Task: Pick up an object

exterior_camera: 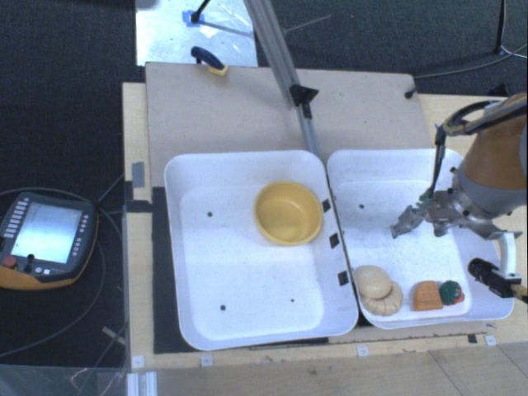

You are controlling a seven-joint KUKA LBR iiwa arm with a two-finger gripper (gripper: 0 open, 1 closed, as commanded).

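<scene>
Pendant: grey and orange handset (45, 239) with a lit screen sits on the dark floor at the far left of the frame.
Bench: tan board (247, 110) carrying both bins, a blue and yellow clamp (208, 59) at its upper left edge.
Left bin: white tray (239, 295) in the middle of the frame, and a yellow bowl (288, 212) sits upright in its upper right part.
Right bin: white tray (371, 184) just beside the first.
Objects: pale round bun-like pieces (378, 289) lie at its lower left corner, an orange block (427, 296) next to them, a small green piece (451, 293) touching that block on the right.
Tool: grey tool (411, 220) hangs over the right bin's middle, above and apart from those pieces, nothing seen between its fingers; spread or pressed together, I cannot tell.
Arm: grey body with an orange band (493, 159) at the right edge.
</scene>
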